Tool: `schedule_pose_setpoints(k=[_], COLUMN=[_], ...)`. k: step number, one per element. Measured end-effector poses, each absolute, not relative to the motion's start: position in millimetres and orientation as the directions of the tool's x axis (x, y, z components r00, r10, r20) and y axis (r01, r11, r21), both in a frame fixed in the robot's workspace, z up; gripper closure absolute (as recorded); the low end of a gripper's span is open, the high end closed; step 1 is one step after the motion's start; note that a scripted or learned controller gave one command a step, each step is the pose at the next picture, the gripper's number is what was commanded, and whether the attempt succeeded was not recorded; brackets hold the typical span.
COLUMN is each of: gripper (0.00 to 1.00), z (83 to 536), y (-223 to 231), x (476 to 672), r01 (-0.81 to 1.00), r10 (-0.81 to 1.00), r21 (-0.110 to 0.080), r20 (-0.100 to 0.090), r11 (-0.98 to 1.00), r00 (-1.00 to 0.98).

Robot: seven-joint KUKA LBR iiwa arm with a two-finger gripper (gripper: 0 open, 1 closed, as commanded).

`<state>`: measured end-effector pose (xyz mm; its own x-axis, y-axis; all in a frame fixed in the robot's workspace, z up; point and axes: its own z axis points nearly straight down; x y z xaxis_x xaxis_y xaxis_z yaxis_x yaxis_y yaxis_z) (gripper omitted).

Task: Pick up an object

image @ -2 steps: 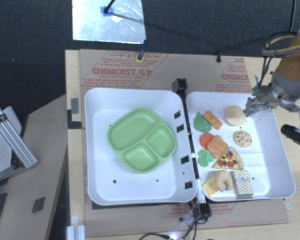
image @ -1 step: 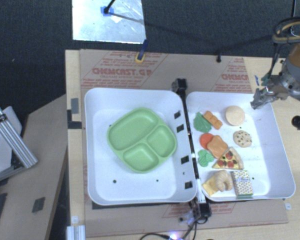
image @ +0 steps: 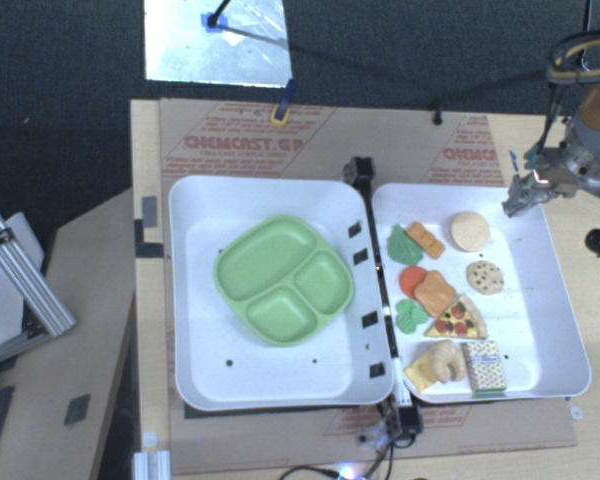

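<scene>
We're looking down on the worktop (image: pixel 100 268) and its two white bins. The left bin (image: pixel 195 268) carries a green divided tray (image: pixel 283 279), sitting roughly in the middle.

Over in the right bin (image: pixel 545 298), the toy food is bunched along the left side. Up top we have an orange block (image: pixel 425 239) beside a green leafy piece (image: pixel 403 245), with a pale round bun (image: pixel 470 231) just to their right. Below that, a chocolate-chip cookie (image: pixel 485 276) sits on its own. Further down there's a red and orange piece (image: pixel 429 288), another green bit (image: pixel 412 315), and a pizza slice (image: pixel 458 320) touching it. At the near edge, a tan lumpy piece (image: pixel 438 364) lies right beside a patterned box (image: pixel 485 366).

The arm (image: pixel 590 118) comes in from the right, and the hand (image: pixel 522 194) hangs over the right bin's far right corner, well apart from the food. We can't tell whether it's spread or pressed together; nothing visible sits between its tips.
</scene>
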<state>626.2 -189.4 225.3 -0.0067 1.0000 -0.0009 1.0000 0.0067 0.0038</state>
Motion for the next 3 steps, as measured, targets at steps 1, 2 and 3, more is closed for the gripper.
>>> schedule_pose_setpoints(k=[1, 2, 3], gripper=[1.00, 1.00, 1.00], z=[220.5, 226.1, 216.2], y=[-141.8, -89.7, -37.0], x=[640.7, 639.0, 648.1], r01=[1.000, 1.000, 1.000], r10=[1.000, 1.000, 1.000], r21=[0.004, 0.003, 0.002], r20=[0.001, 0.001, 0.002], r11=[0.009, 0.010, 0.010], r00=[-0.009, -0.010, -0.010])
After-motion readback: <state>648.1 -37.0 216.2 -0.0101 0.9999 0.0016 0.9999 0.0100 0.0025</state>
